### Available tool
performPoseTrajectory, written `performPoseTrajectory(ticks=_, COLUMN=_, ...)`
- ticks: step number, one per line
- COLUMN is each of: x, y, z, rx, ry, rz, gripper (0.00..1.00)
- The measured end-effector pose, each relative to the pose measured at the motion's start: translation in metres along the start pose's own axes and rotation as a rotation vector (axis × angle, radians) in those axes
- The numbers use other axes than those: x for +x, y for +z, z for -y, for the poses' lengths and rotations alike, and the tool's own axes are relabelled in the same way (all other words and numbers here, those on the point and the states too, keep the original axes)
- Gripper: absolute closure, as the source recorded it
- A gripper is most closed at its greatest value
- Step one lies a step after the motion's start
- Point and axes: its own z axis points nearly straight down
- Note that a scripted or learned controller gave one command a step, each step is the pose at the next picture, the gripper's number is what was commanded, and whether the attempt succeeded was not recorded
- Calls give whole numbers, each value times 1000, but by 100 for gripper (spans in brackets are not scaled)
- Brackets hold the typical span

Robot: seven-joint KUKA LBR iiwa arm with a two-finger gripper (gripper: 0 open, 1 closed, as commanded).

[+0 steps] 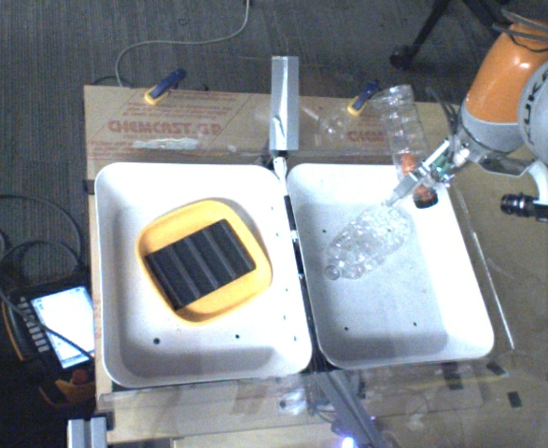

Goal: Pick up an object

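The bench (pixel 189 124) was seen carrying two white bins side by side. The left bin (pixel 115 278) was occupied by a yellow tray with a dark ribbed insert (pixel 203 261), lying flat and well apart from the arm. In the right bin (pixel 460 315) a clear plastic bottle (pixel 367 239) was found lying on its side, slanted toward the upper right. A second clear bottle (pixel 400 124) was seen upright-tilted at that bin's far edge, just beside the claw (pixel 425 187). The claw was placed at the upper end of the lying bottle — near or touching it, which could not be told. Whether it was open or closed could not be told either. No object was seen lifted — the pick was judged not yet done, with grasp and raise left.
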Motion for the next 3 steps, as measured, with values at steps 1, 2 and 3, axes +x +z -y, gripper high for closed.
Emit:
performPoseTrajectory(ticks=1, x=-1, y=-9, z=0, rx=0, ry=-15, rz=1, gripper=0)
performPoseTrajectory(ticks=2, x=11, y=-33, z=-6, rx=-1, ry=-59, rz=0, gripper=0)
performPoseTrajectory(ticks=3, x=84, y=25, z=8, rx=-2, ry=-63, rz=-6, gripper=0)
